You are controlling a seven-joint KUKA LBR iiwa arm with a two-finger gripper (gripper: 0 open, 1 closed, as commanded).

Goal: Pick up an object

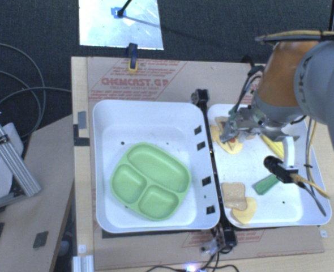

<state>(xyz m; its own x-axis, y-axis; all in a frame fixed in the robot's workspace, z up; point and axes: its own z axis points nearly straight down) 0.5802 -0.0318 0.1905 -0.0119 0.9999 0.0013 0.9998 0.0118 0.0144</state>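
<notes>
The gripper point(229, 134) is down low in the right bin point(280, 208), at its upper left corner, right over a flat yellow toy food piece point(231, 147). From this angle I cannot tell whether it is spread or closed, nor whether it touches the piece. The grey arm point(322, 75) reaches in from the right, orange band point(283, 67) showing, wrist tipped down and to the left. Lower in the same bin, a tan toast slice point(234, 192) overlaps a round yellow piece point(245, 211), with a green block point(264, 184) nearby. In the left bin point(155, 120) lies a green divided plate point(150, 180).
</notes>
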